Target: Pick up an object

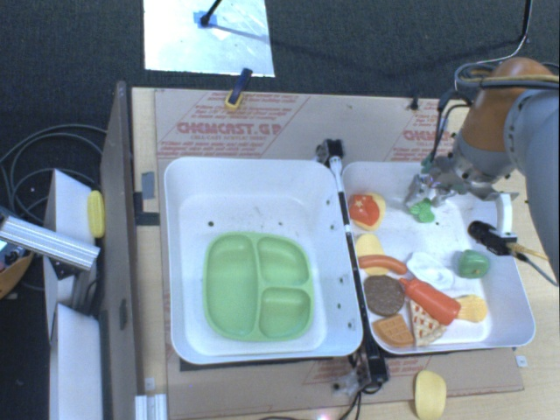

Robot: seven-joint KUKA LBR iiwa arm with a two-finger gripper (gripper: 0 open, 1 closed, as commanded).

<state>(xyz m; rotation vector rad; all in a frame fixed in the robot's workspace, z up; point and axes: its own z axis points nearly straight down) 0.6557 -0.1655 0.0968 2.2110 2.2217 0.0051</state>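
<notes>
Yellow toy piece (430, 393) lies on the bench below the right bin (525, 322). Inside that bin's upper part, the gripper (423, 201) is closed on a small bright-green object (424, 211), knobbly and rounded. Left of it sits a red-orange tomato (366, 208). Further left, the left bin (188, 234) holds a green divided tray (259, 285).

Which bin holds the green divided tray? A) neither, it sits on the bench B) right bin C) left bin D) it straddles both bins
C: the green divided tray lies flat inside the left bin, while the right bin holds the toy food pieces, with the gripper at its far end.
</notes>
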